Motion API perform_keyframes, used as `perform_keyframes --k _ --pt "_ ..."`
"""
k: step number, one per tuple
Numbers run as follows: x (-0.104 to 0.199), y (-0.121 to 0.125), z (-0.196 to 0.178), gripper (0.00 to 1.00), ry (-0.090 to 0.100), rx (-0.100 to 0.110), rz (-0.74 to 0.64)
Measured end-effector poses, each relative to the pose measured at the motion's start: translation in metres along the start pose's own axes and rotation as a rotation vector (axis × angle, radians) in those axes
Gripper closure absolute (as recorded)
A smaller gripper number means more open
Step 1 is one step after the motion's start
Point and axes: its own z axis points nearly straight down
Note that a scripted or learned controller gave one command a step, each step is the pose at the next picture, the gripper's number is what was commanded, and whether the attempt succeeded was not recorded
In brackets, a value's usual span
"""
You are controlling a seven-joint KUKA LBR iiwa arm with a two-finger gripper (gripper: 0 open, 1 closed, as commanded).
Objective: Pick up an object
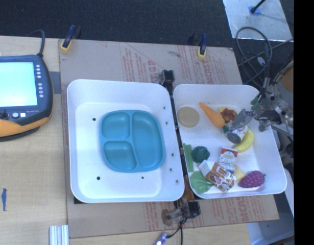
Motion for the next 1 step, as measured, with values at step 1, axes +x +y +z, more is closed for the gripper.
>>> perform_keyframes --k 1 --pt "0.0134 0.1041 0.0949 0.00 -0.003 0.002 0.000"
